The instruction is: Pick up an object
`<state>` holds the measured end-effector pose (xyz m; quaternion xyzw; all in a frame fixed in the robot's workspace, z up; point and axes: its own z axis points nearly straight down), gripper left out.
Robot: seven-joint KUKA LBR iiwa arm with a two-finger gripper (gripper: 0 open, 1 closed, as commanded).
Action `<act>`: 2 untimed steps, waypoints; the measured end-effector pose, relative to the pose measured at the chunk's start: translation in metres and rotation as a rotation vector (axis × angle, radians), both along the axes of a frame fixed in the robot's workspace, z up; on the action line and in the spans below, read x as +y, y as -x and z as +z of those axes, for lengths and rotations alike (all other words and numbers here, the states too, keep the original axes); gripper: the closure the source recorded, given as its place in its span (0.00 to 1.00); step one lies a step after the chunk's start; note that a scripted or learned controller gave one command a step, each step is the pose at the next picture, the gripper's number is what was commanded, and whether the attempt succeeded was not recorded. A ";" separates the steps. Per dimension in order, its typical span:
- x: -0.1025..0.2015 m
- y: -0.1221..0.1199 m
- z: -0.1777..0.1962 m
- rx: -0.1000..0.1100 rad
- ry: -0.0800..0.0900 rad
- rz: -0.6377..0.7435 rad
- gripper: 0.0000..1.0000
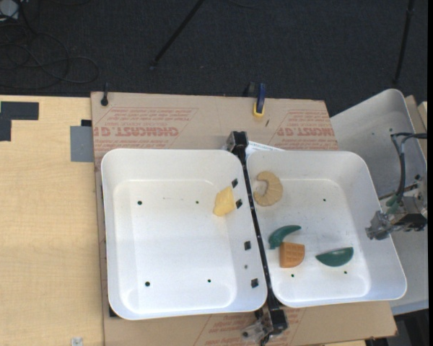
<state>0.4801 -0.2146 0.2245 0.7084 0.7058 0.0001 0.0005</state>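
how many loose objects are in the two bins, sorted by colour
yellow: 1, the yellow piece in the left bin
tan: 1, the tan ring piece in the right bin
green: 2, the curved green piece and the green wedge, right bin
orange: 1, the orange block, right bin
total: 5

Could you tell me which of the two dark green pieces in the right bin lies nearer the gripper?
The green piece by the bin's right side, right of the orange block, is nearer the gripper. The other green piece lies toward the divider.
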 end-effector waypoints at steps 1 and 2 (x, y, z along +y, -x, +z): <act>0.000 0.004 0.069 -0.004 0.002 0.005 1.00; 0.067 -0.118 0.262 -0.017 0.004 0.012 1.00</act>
